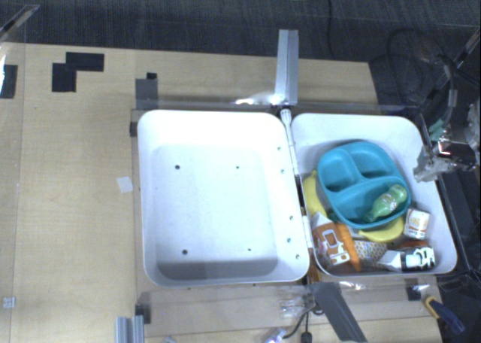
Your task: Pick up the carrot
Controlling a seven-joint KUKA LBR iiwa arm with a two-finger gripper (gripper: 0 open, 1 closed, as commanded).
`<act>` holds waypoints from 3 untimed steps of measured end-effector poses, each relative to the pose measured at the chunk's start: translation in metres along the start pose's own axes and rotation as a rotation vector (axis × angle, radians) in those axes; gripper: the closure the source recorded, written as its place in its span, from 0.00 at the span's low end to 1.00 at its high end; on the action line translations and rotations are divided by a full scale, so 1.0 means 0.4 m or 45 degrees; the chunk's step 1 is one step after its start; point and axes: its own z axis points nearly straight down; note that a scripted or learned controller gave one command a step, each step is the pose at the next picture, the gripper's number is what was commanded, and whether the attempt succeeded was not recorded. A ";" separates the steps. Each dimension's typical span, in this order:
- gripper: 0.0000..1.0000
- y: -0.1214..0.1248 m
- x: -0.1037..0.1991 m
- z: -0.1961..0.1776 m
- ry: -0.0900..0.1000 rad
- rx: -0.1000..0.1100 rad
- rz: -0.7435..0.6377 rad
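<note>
1. Seen from above at a slant: pale wooden worktop (pixel 75 183) bearing two shallow white bins side by side, touching along their inner walls.
2. Left bin (pixel 214 191): smooth white floor dotted with a few small dark holes.
3. Right bin (pixel 353 125): crowded with objects, mostly towards its near half.
4. At its middle, a blue divided plate (pixel 353 176), tilted, resting on a flat yellow item (pixel 383 230).
5. In the plate's lower compartment, a small green bottle (pixel 389 201) lying on its side.
6. Near the bin's front left corner, a brown packet (pixel 329 242) with white lettering.
7. Carrot (pixel 350 253): a thin orange shape just beside the brown packet's right edge, at the front of the right bin, partly tucked under the yellow item; too small to make out in detail.
8. To the right, a small cream jar (pixel 416 223), and below it a black and white tube (pixel 409 260) against the front wall.
9. Claw (pixel 440 155): pale metal at the scene's right edge, over the right bin's outer rim, well apart from the carrot; how wide it is cannot be told; nothing seen in its grip.
10. Behind the bins, an upright grey metal post (pixel 288 63); on the worktop's far left, black tape marks (pixel 75 69).
</note>
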 end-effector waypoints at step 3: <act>1.00 0.062 0.175 -0.048 0.001 0.004 0.134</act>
